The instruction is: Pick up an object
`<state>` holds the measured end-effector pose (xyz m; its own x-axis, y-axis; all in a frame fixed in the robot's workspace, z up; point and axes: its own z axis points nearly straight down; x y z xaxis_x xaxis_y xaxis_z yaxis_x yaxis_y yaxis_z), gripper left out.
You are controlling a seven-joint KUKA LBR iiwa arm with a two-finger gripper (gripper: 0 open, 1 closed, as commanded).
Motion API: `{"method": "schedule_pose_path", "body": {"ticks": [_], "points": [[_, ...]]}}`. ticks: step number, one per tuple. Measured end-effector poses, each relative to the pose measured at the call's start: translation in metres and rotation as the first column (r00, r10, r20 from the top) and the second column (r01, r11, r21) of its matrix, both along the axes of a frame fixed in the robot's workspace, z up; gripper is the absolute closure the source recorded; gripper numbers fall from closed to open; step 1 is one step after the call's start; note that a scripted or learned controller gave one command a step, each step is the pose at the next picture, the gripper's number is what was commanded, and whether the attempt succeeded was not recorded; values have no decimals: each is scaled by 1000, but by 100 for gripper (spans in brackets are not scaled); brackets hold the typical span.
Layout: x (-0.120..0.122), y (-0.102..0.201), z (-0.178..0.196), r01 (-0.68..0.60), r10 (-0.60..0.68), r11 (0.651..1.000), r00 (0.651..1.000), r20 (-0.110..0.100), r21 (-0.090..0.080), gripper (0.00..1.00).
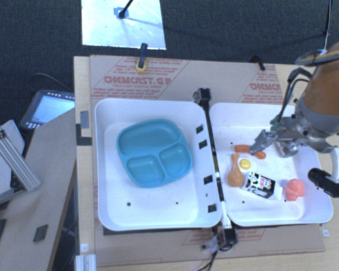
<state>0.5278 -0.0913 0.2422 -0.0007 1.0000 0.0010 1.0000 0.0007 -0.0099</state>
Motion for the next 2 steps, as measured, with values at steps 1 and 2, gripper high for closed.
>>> {"method": "schedule_pose_path", "body": {"ticks": [1,2], "points": [[2,0,5,-2,2,1000,1000,12,-1,0],[5,-1,-37,0,0,1000,1000,7,0,0]]}}
